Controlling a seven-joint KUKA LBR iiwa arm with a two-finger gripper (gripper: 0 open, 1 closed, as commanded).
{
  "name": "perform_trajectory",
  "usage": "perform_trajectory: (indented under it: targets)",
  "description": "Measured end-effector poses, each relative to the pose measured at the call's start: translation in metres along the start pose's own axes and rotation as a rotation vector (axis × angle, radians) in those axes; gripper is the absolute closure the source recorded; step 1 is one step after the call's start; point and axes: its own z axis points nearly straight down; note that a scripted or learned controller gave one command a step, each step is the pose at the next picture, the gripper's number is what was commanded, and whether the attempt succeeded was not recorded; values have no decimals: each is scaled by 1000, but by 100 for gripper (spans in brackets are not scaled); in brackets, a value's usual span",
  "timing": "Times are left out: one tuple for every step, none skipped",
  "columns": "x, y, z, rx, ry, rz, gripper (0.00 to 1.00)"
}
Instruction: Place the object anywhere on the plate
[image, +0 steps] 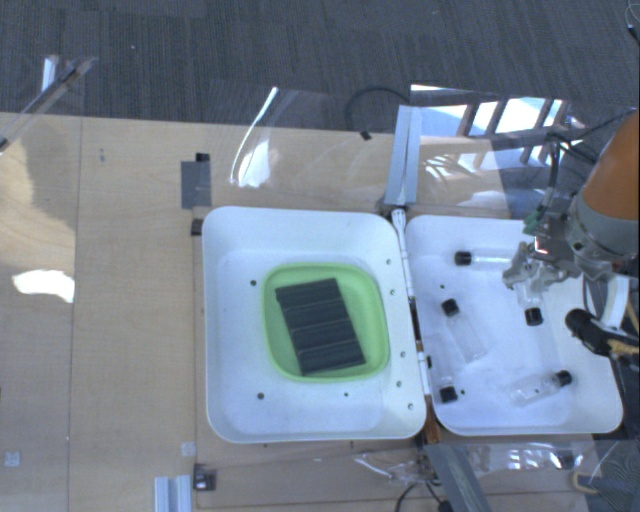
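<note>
A green plate (375, 318) sits in the left white bin (230, 330). A dark grey ribbed block (320, 326) lies flat on the plate, roughly at its middle. Several clear vials with black caps lie in the right bin (600, 410): one at the back (478, 259), one near the middle (462, 328), one at the front right (538, 384). My gripper (531, 272) hangs over the back right part of the right bin, just above a small black cap (533, 316). I see nothing held in it.
The orange band of the arm (612, 180) reaches in from the right edge. A metal post (400, 160) stands behind the seam between the bins. Another black-capped vial (447, 394) lies at the right bin's front left. Bare wooden bench (100, 300) extends to the left.
</note>
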Motion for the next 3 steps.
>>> perform_trajectory:
  targets:
    - [77,-18,20,4,0,28,100]
    - [155,-50,21,6,0,-98,100]
    - [213,-33,21,2,1,-249,100]
